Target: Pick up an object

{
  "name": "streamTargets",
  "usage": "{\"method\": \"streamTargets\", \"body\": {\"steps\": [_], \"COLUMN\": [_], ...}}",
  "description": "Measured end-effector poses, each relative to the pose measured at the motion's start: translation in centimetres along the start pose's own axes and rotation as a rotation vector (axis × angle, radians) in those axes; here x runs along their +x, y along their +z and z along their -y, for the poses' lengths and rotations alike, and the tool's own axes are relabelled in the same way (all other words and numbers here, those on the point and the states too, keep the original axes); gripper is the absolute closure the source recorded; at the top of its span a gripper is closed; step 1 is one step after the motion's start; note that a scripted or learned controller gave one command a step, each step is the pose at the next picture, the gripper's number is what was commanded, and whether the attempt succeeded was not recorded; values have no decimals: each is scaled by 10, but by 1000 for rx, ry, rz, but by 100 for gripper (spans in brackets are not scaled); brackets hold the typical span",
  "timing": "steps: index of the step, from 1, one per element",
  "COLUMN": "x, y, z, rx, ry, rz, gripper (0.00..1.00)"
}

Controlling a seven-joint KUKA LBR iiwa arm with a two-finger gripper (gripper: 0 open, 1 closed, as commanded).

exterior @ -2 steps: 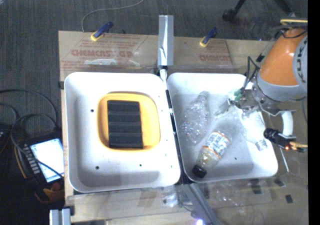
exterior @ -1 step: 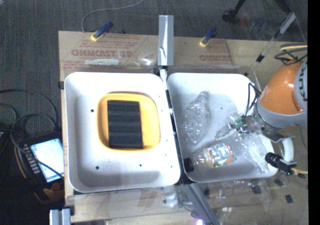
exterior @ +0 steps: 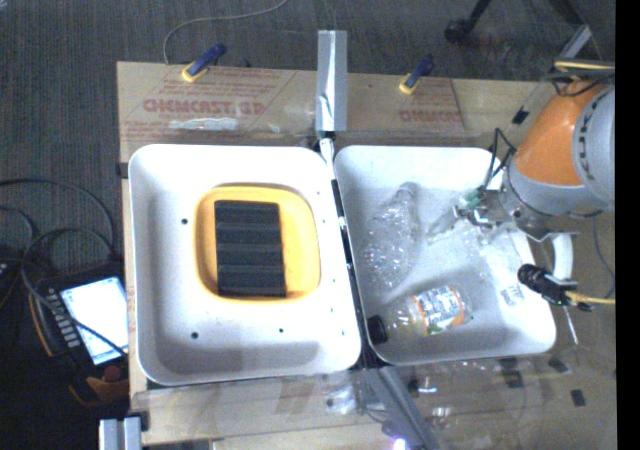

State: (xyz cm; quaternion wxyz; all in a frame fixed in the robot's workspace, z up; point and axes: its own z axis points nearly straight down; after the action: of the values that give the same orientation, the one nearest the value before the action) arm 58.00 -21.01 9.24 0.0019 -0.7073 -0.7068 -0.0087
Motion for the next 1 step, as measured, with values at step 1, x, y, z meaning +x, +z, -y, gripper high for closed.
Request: {"method": "streamTargets", "body": {"steps": [1], "x": [14], "y": [0], "z": [91], "rx": [-5], "ry": [-100], "rz": [19], "gripper": [0]}}
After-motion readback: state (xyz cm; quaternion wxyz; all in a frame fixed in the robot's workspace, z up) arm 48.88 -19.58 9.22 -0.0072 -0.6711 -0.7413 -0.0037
